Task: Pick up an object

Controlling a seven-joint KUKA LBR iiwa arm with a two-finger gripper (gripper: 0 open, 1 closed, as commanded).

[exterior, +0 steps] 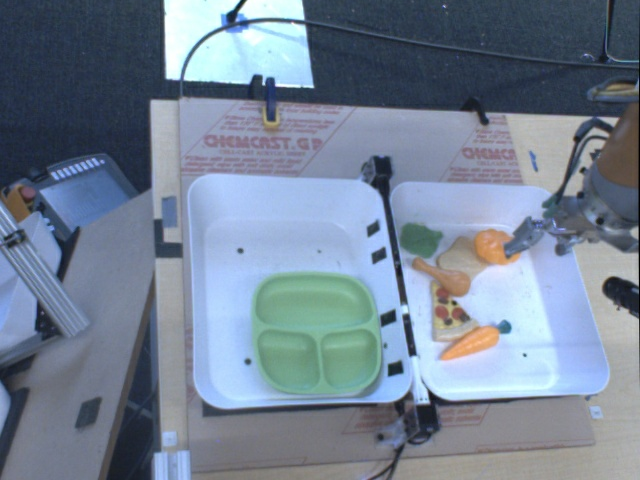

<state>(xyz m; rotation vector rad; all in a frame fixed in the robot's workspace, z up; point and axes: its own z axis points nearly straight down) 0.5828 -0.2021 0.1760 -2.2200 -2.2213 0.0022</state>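
**binwatcher:** Since the gripper (522,240) sits right at the orange toy (491,246) in the right bin (560,368), I'd call this the grasp step. It's touching the toy's right side.

**kuka_fan:** Fingers shut or not?

**binwatcher:** Can't tell, too small and blurry. No proof it holds anything. Next move probably needs a firm close, then a straight lift clear of the carrot (470,342) and pizza slice (450,315).

Bench (330,133) w/ 2 white bins side by side: left bin (290,208), right bin (570,358)
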